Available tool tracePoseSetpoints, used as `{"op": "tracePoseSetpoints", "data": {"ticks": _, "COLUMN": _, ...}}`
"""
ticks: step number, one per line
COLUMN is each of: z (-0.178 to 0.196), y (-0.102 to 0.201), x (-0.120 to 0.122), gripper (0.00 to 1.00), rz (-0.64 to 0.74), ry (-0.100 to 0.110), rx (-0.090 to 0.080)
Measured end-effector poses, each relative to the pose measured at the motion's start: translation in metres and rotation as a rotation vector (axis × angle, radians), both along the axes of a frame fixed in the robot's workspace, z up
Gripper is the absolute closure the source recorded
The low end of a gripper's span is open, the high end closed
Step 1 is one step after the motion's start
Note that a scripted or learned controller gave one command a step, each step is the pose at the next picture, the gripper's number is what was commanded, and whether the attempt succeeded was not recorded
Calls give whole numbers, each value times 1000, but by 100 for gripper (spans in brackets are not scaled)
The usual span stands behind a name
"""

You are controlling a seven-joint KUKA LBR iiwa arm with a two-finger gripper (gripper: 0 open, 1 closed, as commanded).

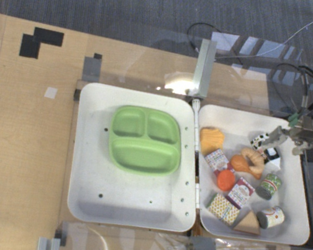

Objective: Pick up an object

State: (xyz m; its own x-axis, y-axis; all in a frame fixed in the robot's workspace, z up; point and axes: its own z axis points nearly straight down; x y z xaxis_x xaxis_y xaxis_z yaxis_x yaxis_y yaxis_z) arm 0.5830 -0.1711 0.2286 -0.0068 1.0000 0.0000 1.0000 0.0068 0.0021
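Pincer (277, 137) over right bin (300, 225), beside black-and-white toy (261, 140)

Single fixed overhead camera, slanted down over both white bins (73, 196).

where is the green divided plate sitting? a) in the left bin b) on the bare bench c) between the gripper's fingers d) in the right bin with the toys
a: the green divided plate lies flat in the left bin, alone, while the small toy foods are piled in the right bin near the gripper.
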Motion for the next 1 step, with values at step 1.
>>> {"op": "tracePoseSetpoints", "data": {"ticks": 1, "z": 59, "y": 42, "x": 31, "gripper": 0, "rz": 21, "ry": -4, "rx": 0}}
